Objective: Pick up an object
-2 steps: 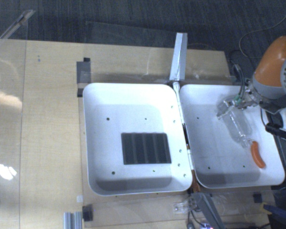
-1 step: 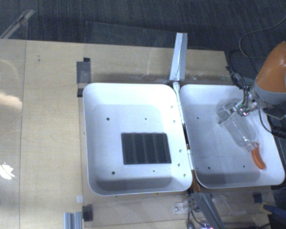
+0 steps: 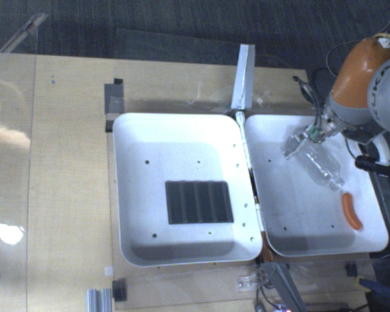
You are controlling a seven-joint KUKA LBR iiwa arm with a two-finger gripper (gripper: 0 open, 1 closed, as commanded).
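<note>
Over the right bin (image 3: 377, 236) I see the arm (image 3: 370, 90) reaching in from the right edge, its orange band up near the top corner. The gripper (image 3: 298, 146) sits over the bin's upper middle, pale and blurred against the white floor. I cannot tell how its fingers stand; nothing readable there from my feed.

Right bin contents:
- an orange sausage-shaped object (image 3: 351, 211), lying lengthwise near the right wall, toward the front. It is well apart from the gripper and untouched.
- a clear, glassy-looking object (image 3: 325, 169), hard to make out, lying on the floor between the gripper and the orange piece. Its upper end runs close up to the gripper; whether they touch I cannot say.

Left bin (image 3: 127, 174): a dark ribbed rectangular pad (image 3: 199, 201) lies flat near the centre, slightly toward the front. Small dark holes dot the floor around it.

Between the bins' far corners a grey metal post (image 3: 243, 77) stands up from the wooden bench (image 3: 65, 174). A black bracket (image 3: 114, 99) sits at the left bin's far-left corner. Dark cables (image 3: 312, 90) trail beside the arm.
</note>
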